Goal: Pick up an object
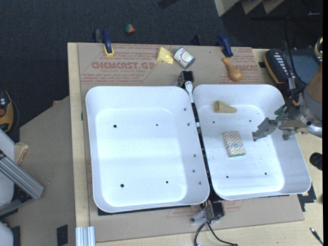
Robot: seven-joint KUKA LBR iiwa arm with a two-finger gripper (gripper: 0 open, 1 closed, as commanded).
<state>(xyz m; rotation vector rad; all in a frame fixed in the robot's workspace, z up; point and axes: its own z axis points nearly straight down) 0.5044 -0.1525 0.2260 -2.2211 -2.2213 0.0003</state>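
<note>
Small patterned block (233,143) lying flat mid-floor of the right bin (294,176), tan wedge (224,107) farther back. Hand (264,129) just right of the block, apparently released, grasping nothing. Approach step; next: centre over block, descend, clench.

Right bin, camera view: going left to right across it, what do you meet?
Tan wedge → patterned packet → gripper, reaching in over the bin's right side.

sponge (233,143) and cone (224,107) in right bin (292,181)
</note>
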